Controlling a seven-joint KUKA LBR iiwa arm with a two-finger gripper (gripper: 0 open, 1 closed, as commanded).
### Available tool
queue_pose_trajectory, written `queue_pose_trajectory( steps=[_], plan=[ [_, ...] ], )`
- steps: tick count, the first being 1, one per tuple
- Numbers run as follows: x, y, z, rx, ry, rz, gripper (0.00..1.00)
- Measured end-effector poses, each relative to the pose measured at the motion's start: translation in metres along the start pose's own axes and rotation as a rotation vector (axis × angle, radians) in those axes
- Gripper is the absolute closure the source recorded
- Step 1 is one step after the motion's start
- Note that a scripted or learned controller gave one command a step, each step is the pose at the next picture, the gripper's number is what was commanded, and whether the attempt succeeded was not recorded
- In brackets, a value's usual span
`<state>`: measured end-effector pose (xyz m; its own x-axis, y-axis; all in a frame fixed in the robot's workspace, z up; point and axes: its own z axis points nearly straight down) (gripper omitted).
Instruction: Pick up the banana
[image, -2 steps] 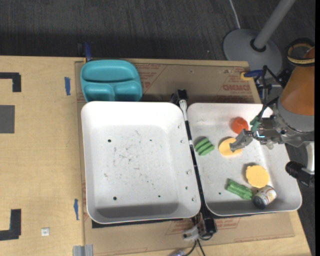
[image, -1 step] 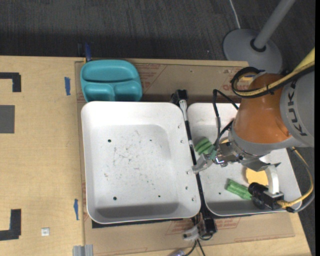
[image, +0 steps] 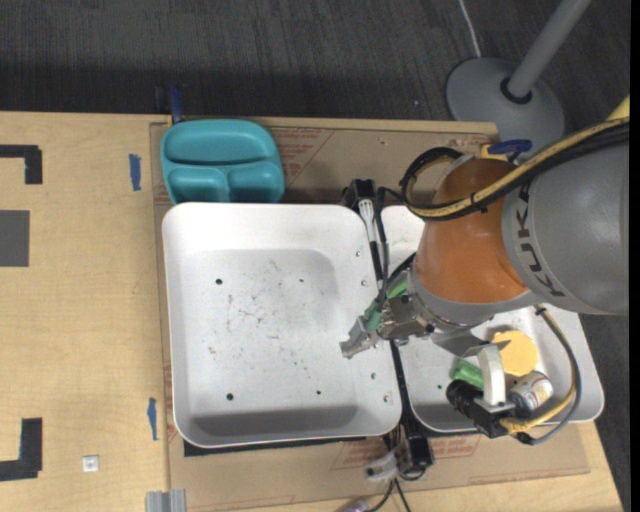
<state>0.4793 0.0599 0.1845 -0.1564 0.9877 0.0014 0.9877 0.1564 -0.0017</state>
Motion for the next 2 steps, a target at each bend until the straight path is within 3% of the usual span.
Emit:
queue_pose_trajectory(
  steps=[1,2],
  plan=[
    [0.042,0.006,0.061,0.000,-0.001,-0.456,0.00],
    [0.108,0.022,0.099,-0.003,-0.001,-0.235,0.00]
  ],
)
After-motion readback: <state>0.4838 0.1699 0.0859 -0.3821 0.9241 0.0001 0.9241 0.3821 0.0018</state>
